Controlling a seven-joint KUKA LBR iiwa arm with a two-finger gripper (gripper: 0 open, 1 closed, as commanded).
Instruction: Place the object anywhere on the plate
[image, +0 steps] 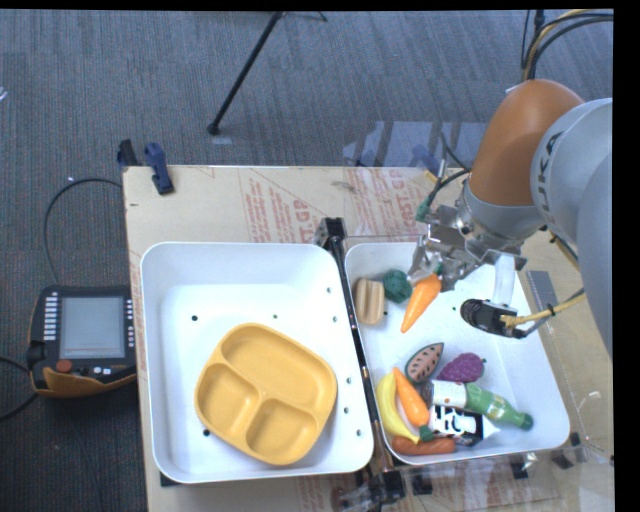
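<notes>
Fingers (432, 270) pinch carrot (420, 303) above right bin (530, 375).

1. The arm (565, 160) reaches in from the right, grey with its orange band uppermost in the view.
2. Its wrist bends downward, over the right bin's far half.
3. The end effector (432, 272) points down and to the left.
4. Its fingers close on the top of a carrot (420, 303), which hangs tilted beneath them.

Two white bins (160, 300), one yellow plate (265, 393), two carrots (420, 302).
</notes>
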